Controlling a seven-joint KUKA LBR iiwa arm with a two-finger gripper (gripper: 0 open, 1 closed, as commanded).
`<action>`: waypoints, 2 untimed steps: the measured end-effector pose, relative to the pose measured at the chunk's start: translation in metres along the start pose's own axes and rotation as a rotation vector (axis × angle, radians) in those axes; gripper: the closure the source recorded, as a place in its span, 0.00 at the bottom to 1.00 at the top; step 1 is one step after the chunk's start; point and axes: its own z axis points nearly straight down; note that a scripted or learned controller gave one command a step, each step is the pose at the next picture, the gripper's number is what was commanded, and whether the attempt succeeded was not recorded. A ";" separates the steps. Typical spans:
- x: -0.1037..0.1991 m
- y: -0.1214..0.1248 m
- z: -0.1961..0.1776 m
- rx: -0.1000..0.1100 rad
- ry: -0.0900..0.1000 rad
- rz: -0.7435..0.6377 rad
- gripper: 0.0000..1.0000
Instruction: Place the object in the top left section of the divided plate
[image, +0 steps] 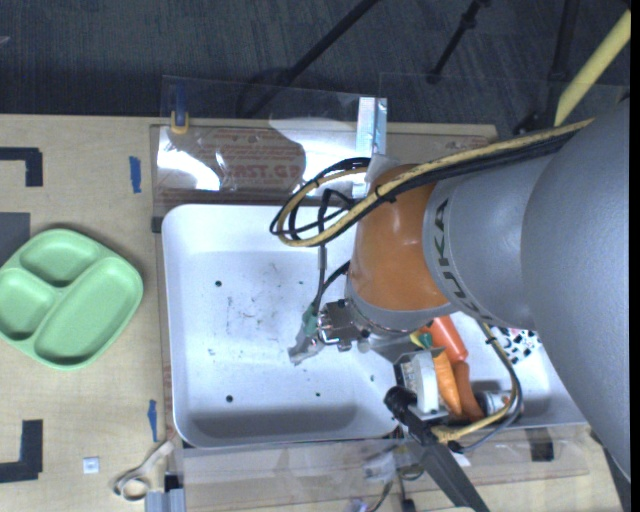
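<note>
From the camera view above, the grey arm (540, 250) with its orange band (400, 250) reaches in from the right and covers much of the white bin (200, 330). Its jaws (312, 342) hang low over the middle of the bin floor, just above the scuffed white surface; whether they are open or closed I cannot tell, since the tips are small and blurred, and nothing can be made out between them. Black and yellow cables (310, 215) loop off the wrist. Orange objects (452, 365) lie at the bin's right side, partly under the arm, beside a black-and-white spotted item (520, 345). The green divided plate (68, 297) sits on the wooden worktop (80, 160), well apart to the left of the bin. Clear plastic sheeting (260, 140) stands at the bin's far edge.
</note>
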 end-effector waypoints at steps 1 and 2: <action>-0.019 -0.002 -0.134 -0.003 -0.001 0.284 0.00; 0.011 0.001 0.030 0.000 0.000 0.147 0.00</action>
